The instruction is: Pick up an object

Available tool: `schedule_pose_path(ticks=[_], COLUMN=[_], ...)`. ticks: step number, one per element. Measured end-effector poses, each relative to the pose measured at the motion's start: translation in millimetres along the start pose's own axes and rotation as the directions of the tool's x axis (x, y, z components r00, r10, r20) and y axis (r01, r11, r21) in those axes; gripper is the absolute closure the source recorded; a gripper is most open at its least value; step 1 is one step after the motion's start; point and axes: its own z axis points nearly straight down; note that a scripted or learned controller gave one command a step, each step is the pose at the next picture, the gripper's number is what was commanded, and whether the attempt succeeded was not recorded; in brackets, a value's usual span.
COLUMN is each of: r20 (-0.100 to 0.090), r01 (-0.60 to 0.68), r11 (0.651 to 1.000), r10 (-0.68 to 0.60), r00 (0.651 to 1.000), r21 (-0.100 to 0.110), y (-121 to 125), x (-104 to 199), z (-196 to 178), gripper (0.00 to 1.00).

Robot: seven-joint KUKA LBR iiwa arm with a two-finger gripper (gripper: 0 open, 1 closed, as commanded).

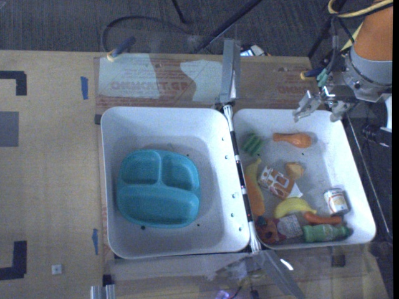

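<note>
Above the far right corner of the right bin (365, 220), the arm's jaws (322, 106) hang over the rim with their fingers spread apart and nothing between them. Below, on the worktop (50, 167), that bin holds the loose objects: an orange squash-shaped toy (293, 140) nearest the arm, a green ridged piece (252, 144), a long yellow-orange piece (252, 189) along the left wall, a small printed carton (275, 180), a banana (294, 206), a small can (336, 200) and a green bottle (324, 232) lying at the near wall. Beside it, the left bin (124, 126) carries a blue divided plate (159, 187), lying flat near its middle
</note>
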Motion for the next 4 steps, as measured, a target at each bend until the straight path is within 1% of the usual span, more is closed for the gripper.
schedule_pose_path(ticks=[1,2,3,4], r20=[0.000,0.001,0.003,0.003], r01=[0.012,0.059,0.059,0.331], r11=[1.000,0.998,0.998,0.943], r10=[-0.012,-0.059,-0.059,-0.331], r00=[1.000,0.998,0.998,0.943], r21=[0.000,-0.005,-0.011,-0.007], y=[-25.4,15.5,17.6,15.3], x=[-5.0,-13.7,-14.0,-39.5], z=[98.5,179.6,168.6,178.2], gripper=[0.00,0.00,1.00,1.00])
